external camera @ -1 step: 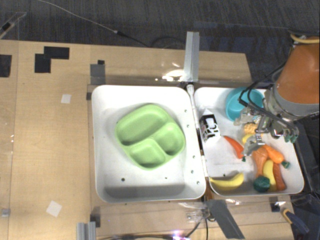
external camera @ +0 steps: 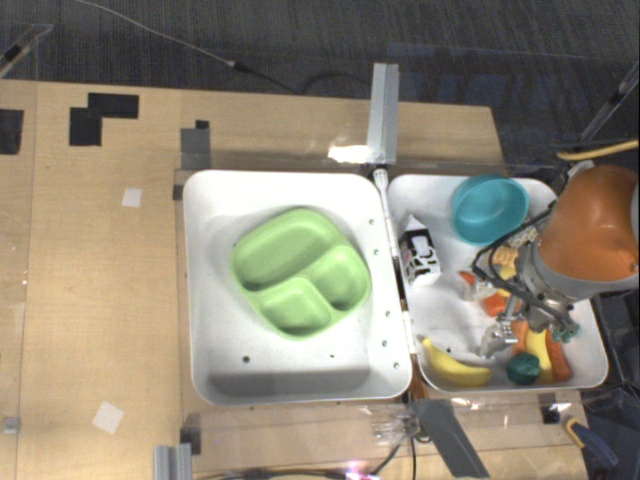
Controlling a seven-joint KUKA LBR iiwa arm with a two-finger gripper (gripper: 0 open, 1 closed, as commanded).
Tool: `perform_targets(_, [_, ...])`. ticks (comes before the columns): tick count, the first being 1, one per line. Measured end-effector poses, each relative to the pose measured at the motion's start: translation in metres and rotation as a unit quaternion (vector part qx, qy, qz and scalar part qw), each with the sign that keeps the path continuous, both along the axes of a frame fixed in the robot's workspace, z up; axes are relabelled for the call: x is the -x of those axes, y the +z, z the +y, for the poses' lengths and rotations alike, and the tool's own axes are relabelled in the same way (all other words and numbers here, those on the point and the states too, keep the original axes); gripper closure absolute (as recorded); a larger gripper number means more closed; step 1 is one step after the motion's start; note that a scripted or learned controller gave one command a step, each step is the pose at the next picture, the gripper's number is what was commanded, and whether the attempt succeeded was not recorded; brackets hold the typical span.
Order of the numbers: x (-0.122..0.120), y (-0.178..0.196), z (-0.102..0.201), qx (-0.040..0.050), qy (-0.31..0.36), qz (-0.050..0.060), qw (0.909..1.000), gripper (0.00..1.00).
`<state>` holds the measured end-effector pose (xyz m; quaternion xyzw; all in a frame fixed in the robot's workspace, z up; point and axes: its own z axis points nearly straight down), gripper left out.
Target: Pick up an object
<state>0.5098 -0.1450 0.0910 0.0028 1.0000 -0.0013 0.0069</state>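
Several small things crowd the near right corner of the right bin (external camera: 440, 193), and the tool (external camera: 512, 330) hangs low among them, under the orange band of the arm (external camera: 597, 236). The banana (external camera: 455, 363) is the likeliest pick: it lies just to the near left of the tool, its long axis running left to right along the bin's near wall, close to the tool but not between its tips. A dark green round piece (external camera: 522, 370) sits just near of the tool, with orange and yellow pieces (external camera: 548, 353) beside it on the right. Whether the tool is wide or narrow cannot be told; its tips are lost in the clutter. The blue bowl (external camera: 488, 209) stands well apart at the far side, and the green divided plate (external camera: 300, 270) lies in the left bin (external camera: 215, 268) on the counter (external camera: 90, 288).
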Motion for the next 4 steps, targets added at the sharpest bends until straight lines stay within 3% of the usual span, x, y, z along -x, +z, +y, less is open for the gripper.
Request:
perform_targets(1, [-0.006, 0.014, 0.001, 0.0017, 0.004, -0.009, 1.0, 1.0])
perform_targets(2, [-0.025, 0.163, 0.033, -0.0004, -0.022, -0.004, 0.9997, 1.0])
perform_targets(3, [-0.038, 0.158, 0.156, -0.0045, -0.103, 0.002, 0.9946, 1.0])
perform_targets(4, [-0.089, 0.198, 0.158, -0.0042, -0.2, 0.001, 0.9799, 1.0])
